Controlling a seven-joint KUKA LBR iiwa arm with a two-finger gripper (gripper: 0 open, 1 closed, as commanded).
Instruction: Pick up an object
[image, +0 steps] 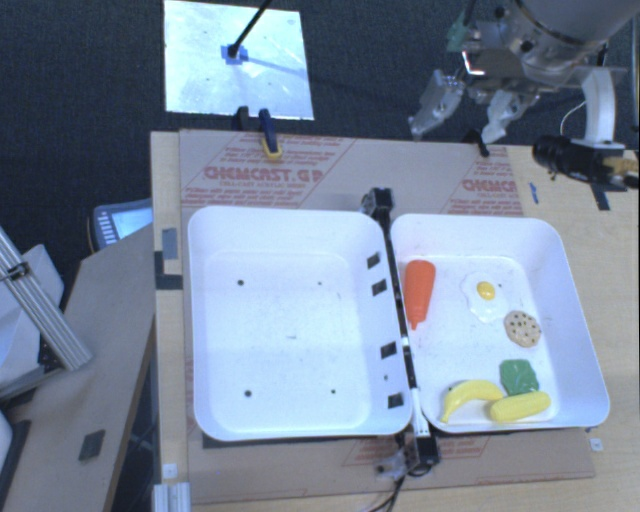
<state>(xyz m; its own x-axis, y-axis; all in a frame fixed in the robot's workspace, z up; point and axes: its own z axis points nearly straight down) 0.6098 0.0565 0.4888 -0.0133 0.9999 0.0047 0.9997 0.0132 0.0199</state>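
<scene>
Hanging open and holding nothing, gripper (465, 112) well above the far edge of the right bin (575, 300). Lying near the divider inside that bin, carrot (418, 290): probably light, stiff, smooth plastic; pinching across the thick upper end looking safest.

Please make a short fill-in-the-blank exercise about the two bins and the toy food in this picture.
1. The orange plastic carrot lies in the ____ white bin.
2. The round tan cookie lies just below the fried ____.
3. The green toy piece sits just above the ____ corn cob.
4. The gripper hangs ____ the bins.

Missing words: right; egg; yellow; above
</scene>
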